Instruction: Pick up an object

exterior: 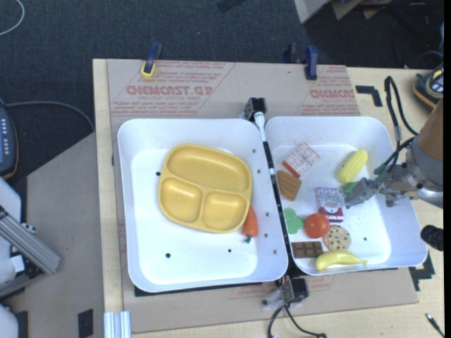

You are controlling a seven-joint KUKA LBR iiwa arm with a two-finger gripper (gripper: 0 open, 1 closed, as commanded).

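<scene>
desk [211,83]: brown board, two white bins | floor [70,20]: dark carpet at 12 o'clock | hand [352,192]: at 3 o'clock, finger state unreadable

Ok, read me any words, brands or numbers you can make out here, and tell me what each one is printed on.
"CHEMCAST GP", in red, repeated on the brown board under the bins.
The same red print on the board's right part, cut off by the right bin.
Red-and-white packet: print too small to read.
Small packet by the tomato: too blurred to read.

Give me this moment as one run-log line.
gripper: over right bin, above toys, nothing seen held | nearest: corn, packet | left bin: yellow tray, carrot
</scene>
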